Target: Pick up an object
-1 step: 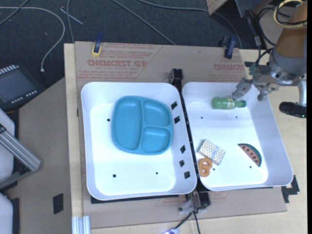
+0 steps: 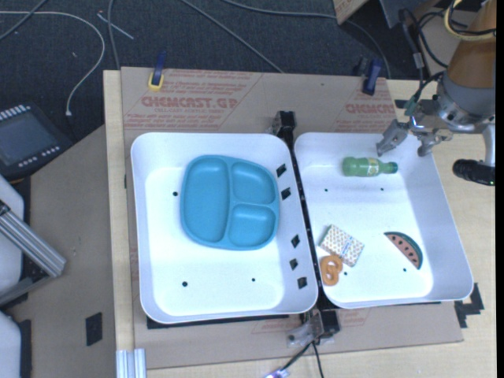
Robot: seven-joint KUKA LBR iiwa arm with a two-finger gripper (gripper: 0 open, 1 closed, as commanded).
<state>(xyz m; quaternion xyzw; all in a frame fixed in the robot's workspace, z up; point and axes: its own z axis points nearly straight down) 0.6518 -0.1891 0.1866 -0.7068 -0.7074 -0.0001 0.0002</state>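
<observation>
Cardboard is laid over the bench under both bins, and it has red print on it, something like "GIGACAST" in big letters on the left part plus a partial repeat on the right, though it's blurry so I can't swear to the spelling. Smaller lines under it aren't readable. Two blue clamps pin the sheet at the far edge, one on the left and one on the right.

Surface is a light wood bench, sitting on dark carpet with a few pale cables trailing across it. A dark screen-type device sits off to the left.

Counts: two white bins. The left bin has one blue divided plate with three compartments. The right bin holds four things: one green bottle lying on its side near the far edge, one watermelon slice toy toward the right, one small checkered packet, and one orange pretzel touching the packet's near side.

Gripper hangs over the far right corner of the right bin, fingers spread open and holding nothing. The left fingertip is just beside the bottle's cap end, a bit beyond it.
</observation>
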